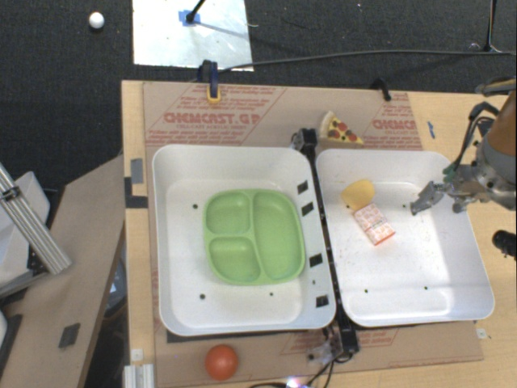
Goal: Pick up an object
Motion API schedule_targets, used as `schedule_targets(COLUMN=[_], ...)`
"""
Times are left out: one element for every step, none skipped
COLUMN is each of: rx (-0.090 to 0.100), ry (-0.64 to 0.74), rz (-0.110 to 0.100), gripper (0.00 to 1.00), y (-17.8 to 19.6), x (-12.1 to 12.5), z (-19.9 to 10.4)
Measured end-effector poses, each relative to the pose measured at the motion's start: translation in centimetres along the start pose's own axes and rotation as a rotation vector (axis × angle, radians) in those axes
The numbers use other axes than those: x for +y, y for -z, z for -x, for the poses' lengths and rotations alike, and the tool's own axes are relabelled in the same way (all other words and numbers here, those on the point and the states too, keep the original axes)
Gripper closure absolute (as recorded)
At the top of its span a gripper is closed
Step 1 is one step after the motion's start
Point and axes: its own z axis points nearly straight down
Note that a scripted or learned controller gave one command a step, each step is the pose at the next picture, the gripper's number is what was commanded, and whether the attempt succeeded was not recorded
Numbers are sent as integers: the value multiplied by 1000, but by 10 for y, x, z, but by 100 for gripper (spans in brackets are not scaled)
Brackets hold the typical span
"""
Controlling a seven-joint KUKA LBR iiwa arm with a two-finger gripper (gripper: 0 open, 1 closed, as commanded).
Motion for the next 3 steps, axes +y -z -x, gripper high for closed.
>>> schedule_targets(rx=[-3, -2, -3], ry=[4, 2, 2], rz=[12, 10, 11], gripper=[0, 0, 0], y=[8, -34, -96], x=[3, 2, 4], z=[-1, -3, -2])
